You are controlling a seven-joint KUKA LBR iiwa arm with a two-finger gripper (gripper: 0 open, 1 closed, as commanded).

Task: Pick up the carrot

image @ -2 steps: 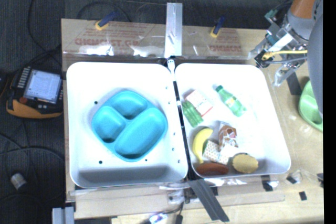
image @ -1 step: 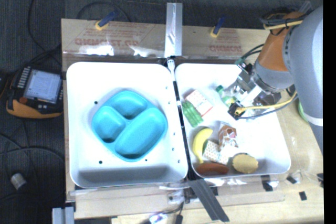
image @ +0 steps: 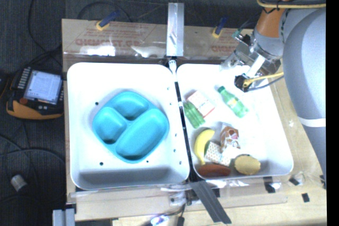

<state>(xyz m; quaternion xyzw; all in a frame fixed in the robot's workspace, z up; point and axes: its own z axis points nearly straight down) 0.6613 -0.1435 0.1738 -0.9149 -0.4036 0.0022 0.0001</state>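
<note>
An elongated reddish-brown thing (image: 214, 169), which looks like the carrot, lies against the front wall of the right bin (image: 275, 129), partly under a patterned packet (image: 214, 153). The gripper (image: 231, 63) hangs over the bin's far right corner, well away from the carrot and above a green bottle (image: 232, 101). Nothing shows in its grasp.
The right bin also holds a banana (image: 202, 143), a tan rounded item (image: 247, 164), a red-and-white packet (image: 230, 137), a small white-and-pink carton (image: 201, 102) and a green pouch (image: 193, 114). In the left bin (image: 79, 129) sits a blue divided plate (image: 131, 125).
</note>
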